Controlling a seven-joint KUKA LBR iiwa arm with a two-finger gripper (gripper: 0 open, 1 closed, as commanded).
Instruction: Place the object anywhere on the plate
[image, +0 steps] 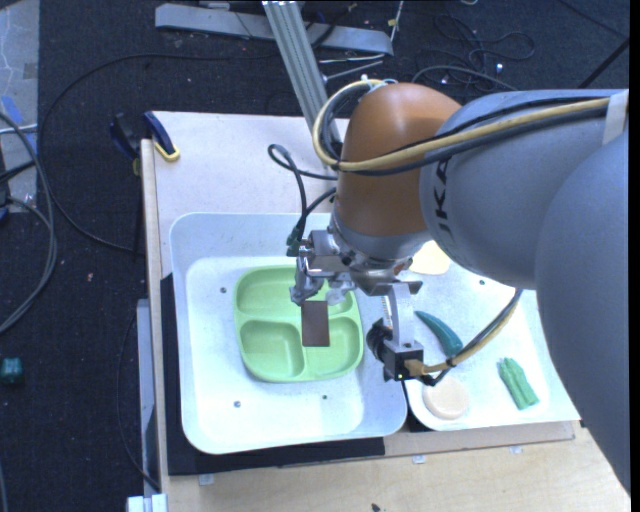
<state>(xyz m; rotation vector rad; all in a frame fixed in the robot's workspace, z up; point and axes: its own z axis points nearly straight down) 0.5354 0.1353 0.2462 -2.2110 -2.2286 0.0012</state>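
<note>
claw (312, 300) clamped on a dark flat block (316, 324), over the green plate (262, 352): release step; next, fingers part.

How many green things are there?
2, maybe more behind the arm. The green plate sits in the left bin. A small green toy lies in the right bin, near its front right corner.

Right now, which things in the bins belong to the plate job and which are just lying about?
For the job:
- green divided plate in the left bin
- dark flat block, hanging under the gripper over the plate

Lying about, right bin:
- teal curved piece
- green ridged piece
- pale round disc
- pale yellow item
</note>
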